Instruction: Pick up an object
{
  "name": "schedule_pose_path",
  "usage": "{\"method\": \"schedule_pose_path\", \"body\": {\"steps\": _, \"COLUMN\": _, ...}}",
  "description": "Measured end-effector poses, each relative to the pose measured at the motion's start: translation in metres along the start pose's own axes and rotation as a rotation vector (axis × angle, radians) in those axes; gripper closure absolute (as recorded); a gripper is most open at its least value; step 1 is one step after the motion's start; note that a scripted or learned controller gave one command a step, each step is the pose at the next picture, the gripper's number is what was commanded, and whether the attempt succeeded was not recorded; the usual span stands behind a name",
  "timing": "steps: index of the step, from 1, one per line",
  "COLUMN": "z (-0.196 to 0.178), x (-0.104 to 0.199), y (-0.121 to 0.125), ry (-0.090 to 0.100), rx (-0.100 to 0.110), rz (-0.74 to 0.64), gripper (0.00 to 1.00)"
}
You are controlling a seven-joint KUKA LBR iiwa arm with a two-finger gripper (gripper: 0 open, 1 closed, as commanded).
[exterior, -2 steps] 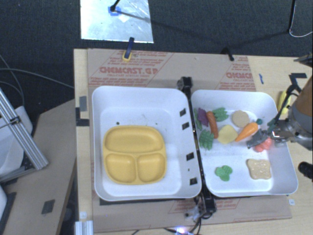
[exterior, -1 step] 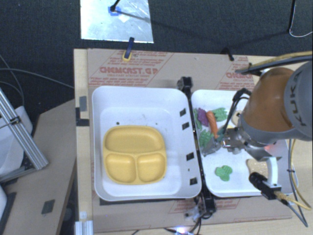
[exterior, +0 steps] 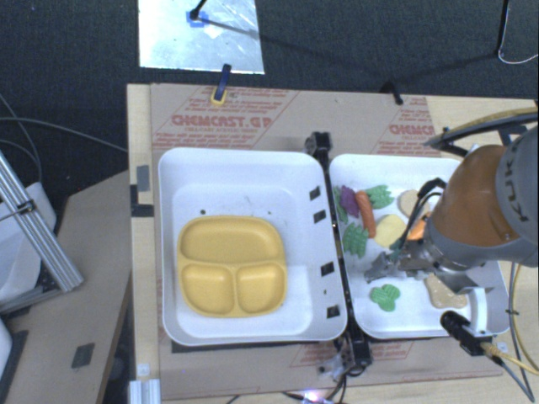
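Two white bins sit side by side on the bench. The left bin (exterior: 244, 171) holds a yellow tray (exterior: 232, 264) with three sections, lying toward the bin's left side. A black clip strip (exterior: 333, 225) runs along the line where the two bins meet.

The right bin (exterior: 358, 305) holds a small pile of toy food near its far left corner. An orange carrot (exterior: 365, 212) lies there with its long side running from the far edge toward the near edge, leaning a little to the right as it comes nearer. A purple piece (exterior: 345, 199) lies just beside it on the left, and a green leafy piece (exterior: 381, 196) sits just beside it on the right. Below the carrot is another green leafy piece (exterior: 355, 240), and a pale yellow round piece (exterior: 388, 229) rests next to that. A tan round piece (exterior: 408, 201) sits farther right. A small green broccoli (exterior: 385, 296) lies alone near the near edge of the bin. A tan flat piece (exterior: 440, 293) pokes out under the arm.

The big grey and orange arm covers the right side of this bin. The gripper (exterior: 381, 268) hangs low between the yellow piece and the broccoli. Its dark tip points left. It is too blurry to tell how wide it is spread, and nothing shows in its hold.
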State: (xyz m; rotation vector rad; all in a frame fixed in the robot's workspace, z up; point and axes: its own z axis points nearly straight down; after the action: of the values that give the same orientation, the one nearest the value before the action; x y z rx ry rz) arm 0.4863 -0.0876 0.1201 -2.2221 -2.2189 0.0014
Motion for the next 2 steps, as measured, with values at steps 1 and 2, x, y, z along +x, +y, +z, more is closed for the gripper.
{"method": "schedule_pose_path", "body": {"steps": 1, "z": -0.0118, "x": 0.002, "y": 0.0009, "ry": 0.0, "rx": -0.003, "rz": -0.002, "gripper": 1.0}}
{"method": "schedule_pose_path", "body": {"steps": 2, "z": -0.0123, "x": 0.002, "y": 0.001, "ry": 0.0, "rx": -0.004, "rz": -0.002, "gripper": 0.0}}
